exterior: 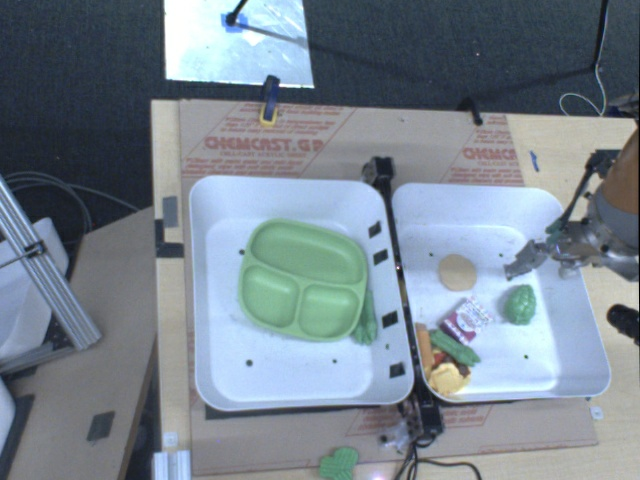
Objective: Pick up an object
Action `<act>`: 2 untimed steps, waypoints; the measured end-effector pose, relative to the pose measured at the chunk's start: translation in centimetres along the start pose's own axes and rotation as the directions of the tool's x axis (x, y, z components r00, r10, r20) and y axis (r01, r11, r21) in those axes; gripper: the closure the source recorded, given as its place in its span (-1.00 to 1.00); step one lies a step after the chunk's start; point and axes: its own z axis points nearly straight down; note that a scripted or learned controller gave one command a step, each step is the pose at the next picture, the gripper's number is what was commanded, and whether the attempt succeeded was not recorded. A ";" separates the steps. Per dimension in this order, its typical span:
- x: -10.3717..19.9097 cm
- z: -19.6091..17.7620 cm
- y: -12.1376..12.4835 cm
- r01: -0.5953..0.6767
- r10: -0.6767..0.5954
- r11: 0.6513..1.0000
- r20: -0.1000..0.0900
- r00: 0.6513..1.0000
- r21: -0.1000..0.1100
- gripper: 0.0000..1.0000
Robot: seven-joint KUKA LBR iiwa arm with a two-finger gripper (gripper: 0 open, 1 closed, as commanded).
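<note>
Right bin [570, 368]; gripper [528, 261] near broccoli [520, 304].

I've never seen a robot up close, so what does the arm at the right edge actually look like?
It is a grey metal arm with an orange band near the edge of the picture, narrowing to a grey two-finger gripper with slim metal fingers. A thin cable runs beside it.

Two white bins are seen side by side on the surface [300, 133]. The left bin [215, 368] is occupied by a green divided plate [302, 279]. In the right bin [580, 363], a tan disc [458, 272] lies near the centre, a green lump [520, 304] at about four o'clock from it, and a red packet [467, 318] at six o'clock. The tool [527, 261] is seen at three o'clock from the disc, just above the lump.
</note>
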 end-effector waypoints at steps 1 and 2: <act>-1.4 10.2 -1.0 -0.002 0.002 1.000 -0.003 1.000 0.007 -1.00; -1.4 8.7 -0.7 -0.001 0.001 1.000 -0.001 1.000 0.001 1.00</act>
